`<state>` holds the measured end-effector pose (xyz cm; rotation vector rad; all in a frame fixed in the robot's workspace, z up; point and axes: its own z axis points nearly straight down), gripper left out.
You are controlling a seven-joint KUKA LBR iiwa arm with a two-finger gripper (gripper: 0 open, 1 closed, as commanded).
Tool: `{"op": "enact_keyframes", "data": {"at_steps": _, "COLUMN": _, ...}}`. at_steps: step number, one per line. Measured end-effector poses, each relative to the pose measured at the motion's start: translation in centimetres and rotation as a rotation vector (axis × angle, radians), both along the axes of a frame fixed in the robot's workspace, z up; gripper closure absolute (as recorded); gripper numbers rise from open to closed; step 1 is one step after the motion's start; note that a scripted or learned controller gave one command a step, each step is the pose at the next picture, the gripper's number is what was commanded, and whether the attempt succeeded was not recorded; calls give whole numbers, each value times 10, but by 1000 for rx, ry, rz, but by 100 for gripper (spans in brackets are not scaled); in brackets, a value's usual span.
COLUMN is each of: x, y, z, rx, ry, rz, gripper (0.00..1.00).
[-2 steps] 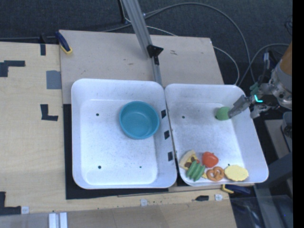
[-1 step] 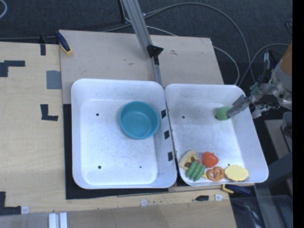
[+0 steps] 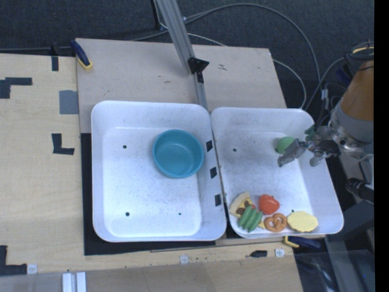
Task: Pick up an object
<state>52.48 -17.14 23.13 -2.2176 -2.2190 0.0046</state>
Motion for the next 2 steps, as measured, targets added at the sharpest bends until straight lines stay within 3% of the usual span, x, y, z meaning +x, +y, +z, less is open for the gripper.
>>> {"op": "enact_keyframes", "data": {"at_steps": 2, "x": 3, "y": 8, "z": -122, "rx": 0, "ry": 0, "rz": 0, "gripper": 0}}
